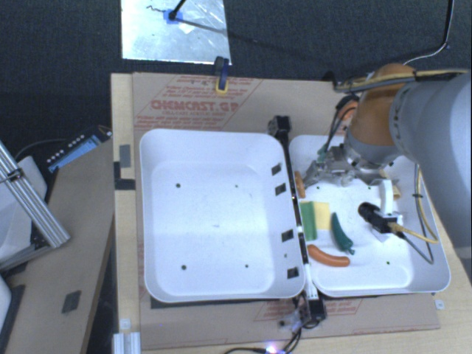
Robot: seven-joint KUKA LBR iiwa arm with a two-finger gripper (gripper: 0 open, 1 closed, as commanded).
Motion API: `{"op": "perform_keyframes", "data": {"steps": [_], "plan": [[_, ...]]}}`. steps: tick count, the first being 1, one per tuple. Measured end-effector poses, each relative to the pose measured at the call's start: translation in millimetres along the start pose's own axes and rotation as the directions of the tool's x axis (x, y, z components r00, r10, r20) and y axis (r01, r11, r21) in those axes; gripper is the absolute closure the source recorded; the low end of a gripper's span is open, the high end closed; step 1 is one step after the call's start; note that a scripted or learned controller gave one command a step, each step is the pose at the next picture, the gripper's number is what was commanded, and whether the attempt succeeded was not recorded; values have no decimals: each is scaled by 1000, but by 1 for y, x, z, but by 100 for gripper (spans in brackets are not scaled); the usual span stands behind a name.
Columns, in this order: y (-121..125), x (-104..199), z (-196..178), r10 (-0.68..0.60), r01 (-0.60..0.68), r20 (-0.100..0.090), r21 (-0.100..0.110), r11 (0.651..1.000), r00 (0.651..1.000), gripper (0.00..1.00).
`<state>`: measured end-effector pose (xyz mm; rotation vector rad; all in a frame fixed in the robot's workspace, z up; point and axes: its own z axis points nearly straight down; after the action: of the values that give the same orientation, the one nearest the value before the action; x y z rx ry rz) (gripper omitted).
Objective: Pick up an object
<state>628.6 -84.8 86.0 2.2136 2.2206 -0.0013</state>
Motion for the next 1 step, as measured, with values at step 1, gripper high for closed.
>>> {"op": "perform_keyframes", "data": {"steps": [1], "plan": [[-51,-11,2,4,-4,-5,7,1000,1000,0]]}}
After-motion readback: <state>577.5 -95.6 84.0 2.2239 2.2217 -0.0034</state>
